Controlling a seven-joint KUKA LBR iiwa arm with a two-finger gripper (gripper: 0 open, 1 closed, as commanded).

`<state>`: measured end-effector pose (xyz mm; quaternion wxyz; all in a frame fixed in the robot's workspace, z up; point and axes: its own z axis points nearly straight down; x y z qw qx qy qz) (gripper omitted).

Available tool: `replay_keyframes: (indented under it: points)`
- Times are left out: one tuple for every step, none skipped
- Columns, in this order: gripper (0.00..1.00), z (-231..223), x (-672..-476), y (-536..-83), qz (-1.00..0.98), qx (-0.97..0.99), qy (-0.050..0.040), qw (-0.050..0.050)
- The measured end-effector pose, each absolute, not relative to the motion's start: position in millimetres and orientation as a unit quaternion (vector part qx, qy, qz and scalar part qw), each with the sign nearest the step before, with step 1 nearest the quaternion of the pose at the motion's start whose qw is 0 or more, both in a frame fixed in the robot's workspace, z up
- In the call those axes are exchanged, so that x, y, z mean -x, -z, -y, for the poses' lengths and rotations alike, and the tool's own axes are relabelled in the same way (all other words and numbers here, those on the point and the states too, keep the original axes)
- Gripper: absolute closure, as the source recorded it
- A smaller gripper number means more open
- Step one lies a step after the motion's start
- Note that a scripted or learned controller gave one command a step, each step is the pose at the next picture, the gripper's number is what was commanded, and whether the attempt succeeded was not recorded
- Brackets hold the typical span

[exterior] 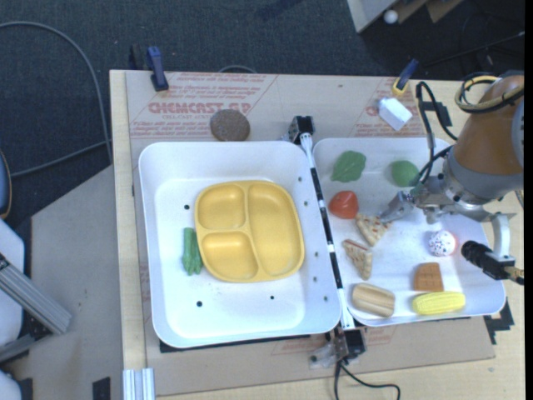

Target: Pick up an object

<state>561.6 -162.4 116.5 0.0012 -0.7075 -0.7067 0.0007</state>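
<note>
End effector point(398, 207) low in right bin point(491, 302), tips just beside upper pizza slice point(371, 229), at that slice's 2 o'clock. Finger state not determinable; nothing visibly gripped. Likely target: upper pizza slice, near bin centre-left, apparently not yet lifted.

Risks, as judgement: flat wedge lying on bin floor, prone to slipping out or being pushed aside rather than grasped; contact with tomato point(343, 203) at slice's 10 o'clock possible if approach drifts; second pizza slice point(359, 258) at 6 o'clock near enough to be disturbed.

Surroundings: green leaf point(349, 166) and green ball point(405, 172) toward bin's 12 o'clock; speckled ball point(441, 243), brown cracker point(429, 277), corn cob point(439, 303), bread roll point(372, 299) toward 5 and 6 o'clock. Left bin point(158, 223): yellow divided plate point(248, 228), green pod point(192, 252) at its 9 o'clock. Brown disc point(230, 126) on tabletop point(125, 223).
</note>
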Motion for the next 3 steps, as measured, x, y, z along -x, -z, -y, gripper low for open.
replay_keyframes:
  points:
    - [0.0, 176, -633.2, -85, 0.707, 0.707, 0.0, 0.0]
    - [0.0, 209, -667.2, -86, 0.708, 0.706, 0.0005, 0.002]
    - [1.0, 210, -667.8, -96, 0.708, 0.706, 0.0002, -0.001]
